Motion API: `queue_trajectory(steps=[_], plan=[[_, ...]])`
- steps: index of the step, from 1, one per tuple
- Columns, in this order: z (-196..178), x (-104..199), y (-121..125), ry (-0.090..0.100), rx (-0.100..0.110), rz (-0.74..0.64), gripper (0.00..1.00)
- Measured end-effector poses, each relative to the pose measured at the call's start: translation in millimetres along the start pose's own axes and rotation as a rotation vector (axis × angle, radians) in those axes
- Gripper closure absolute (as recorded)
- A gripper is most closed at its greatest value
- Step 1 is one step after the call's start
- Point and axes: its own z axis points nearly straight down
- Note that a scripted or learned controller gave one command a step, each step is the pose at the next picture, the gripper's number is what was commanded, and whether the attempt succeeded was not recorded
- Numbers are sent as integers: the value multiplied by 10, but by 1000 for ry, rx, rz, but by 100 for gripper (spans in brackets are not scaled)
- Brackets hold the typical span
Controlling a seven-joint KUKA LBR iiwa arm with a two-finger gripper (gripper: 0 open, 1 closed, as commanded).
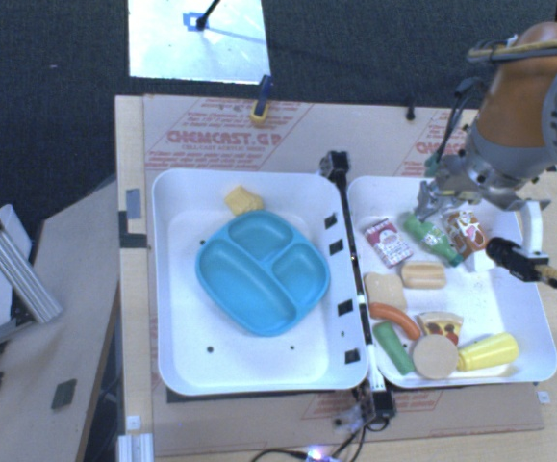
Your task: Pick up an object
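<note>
My gripper (432, 200) reaches down into the back of the right bin (538, 340), just above a green bottle (432, 238) and beside a red-and-white snack packet (465, 229). Its fingertips sit close to the bottle's upper end. I see nothing clearly held between them. A red-and-white carton (389, 241) lies to the left of the bottle. Nearer the front lie a hot-dog bun (423, 275), a slice of bread (385, 290), a sausage (394, 317), a green cucumber (392, 346), a pizza slice (441, 325), a round cookie (436, 357) and a yellow piece (488, 352).
The left bin (187, 354) holds a blue divided plate (262, 271) and a small yellow piece (243, 200) at its back. A black divider (347, 258) runs between the bins. A black connector and cable (517, 258) hang over the right bin's right side.
</note>
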Motion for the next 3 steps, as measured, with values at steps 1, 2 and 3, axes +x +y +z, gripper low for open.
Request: queue_trajectory(steps=[1, 2, 3], plan=[[-37, 21, 107, 0, -1, 1, 100], [142, 22, 51, 0, 3, 5, 100], [9, 45, 137, 0, 1, 1, 100]])
